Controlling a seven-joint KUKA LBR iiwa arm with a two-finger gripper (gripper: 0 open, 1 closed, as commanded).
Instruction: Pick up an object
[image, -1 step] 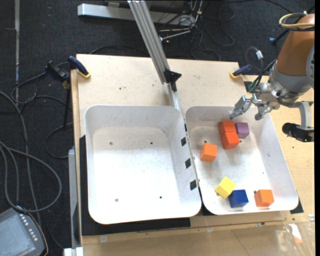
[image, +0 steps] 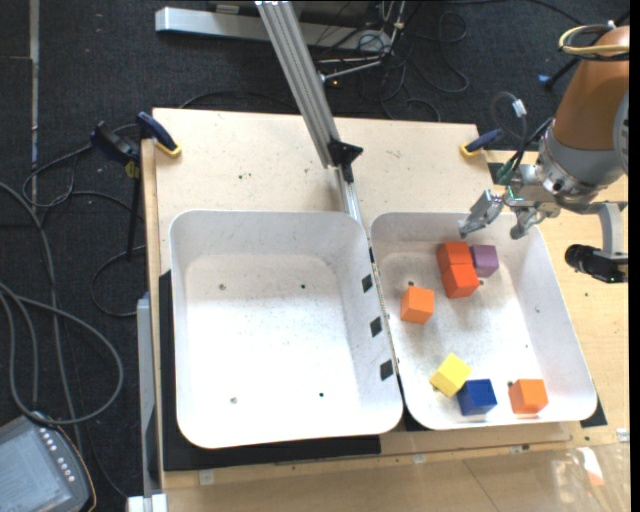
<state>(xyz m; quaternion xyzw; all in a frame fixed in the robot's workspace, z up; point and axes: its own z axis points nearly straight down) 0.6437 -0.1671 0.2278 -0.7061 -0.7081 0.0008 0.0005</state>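
Pincer (image: 503, 213): metal, two fingers spread apart, nothing between them; hangs over the far edge of the right bin (image: 560, 330), above and just behind the red block, touching no object

Contents of right bin, near to far:
- orange cube (image: 528, 396), near right corner, matte, square-edged
- blue cube (image: 477, 396), just left of it, touching or almost touching the yellow cube
- yellow cube (image: 450, 375), turned at an angle
- second orange cube (image: 418, 304), alone toward the left wall, mid-bin
- red block (image: 458, 269), taller than the cubes, oblong, far half of the bin
- purple cube (image: 485, 260), close against the red block's right side

Left bin (image: 200, 330): shallow white tray, rounded corners, floor speckled with dark flecks

Desk (image: 250, 165): pale board, speckled, with yellow-tipped clamps at its far corners

Arm (image: 590, 110): grey with orange band, entering from the right

Slanted metal rail (image: 305, 85): runs from the far side down to the gap between the bins
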